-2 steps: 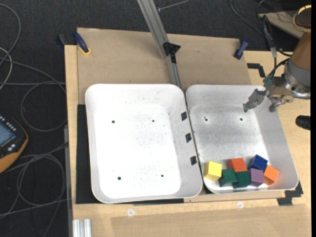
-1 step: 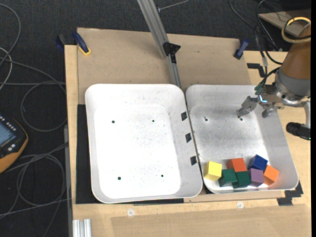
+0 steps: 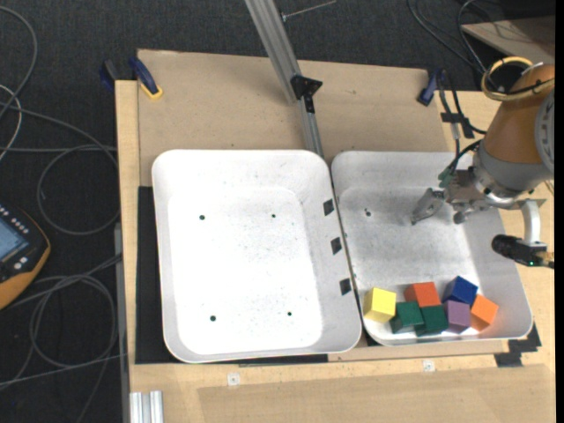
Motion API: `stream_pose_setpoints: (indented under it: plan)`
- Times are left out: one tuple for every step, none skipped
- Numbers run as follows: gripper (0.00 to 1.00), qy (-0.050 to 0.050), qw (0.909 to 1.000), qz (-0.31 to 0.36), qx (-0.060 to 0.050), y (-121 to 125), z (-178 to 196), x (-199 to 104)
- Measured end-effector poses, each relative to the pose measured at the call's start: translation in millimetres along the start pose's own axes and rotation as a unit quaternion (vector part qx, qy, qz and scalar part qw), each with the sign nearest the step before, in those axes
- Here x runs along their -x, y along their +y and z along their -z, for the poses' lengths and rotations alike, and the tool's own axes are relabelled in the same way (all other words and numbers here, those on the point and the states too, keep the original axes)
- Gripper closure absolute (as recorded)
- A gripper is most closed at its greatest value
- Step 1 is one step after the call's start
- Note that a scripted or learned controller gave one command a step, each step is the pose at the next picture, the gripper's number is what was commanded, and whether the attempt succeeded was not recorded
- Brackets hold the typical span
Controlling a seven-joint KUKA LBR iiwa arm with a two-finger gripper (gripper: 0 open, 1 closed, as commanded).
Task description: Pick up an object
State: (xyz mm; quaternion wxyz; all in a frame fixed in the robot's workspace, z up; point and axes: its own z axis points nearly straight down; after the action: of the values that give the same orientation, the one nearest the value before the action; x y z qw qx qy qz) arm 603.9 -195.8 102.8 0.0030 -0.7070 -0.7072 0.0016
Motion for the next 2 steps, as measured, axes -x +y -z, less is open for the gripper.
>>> stream_pose_setpoints:
  plan:
    - [1.0,-0.001,1.0,0.0,0.004,2.4,15.3,0.3]
    - [1.0,-0.002,1.0,0.0,0.006,4.9,59.3,-0.5]
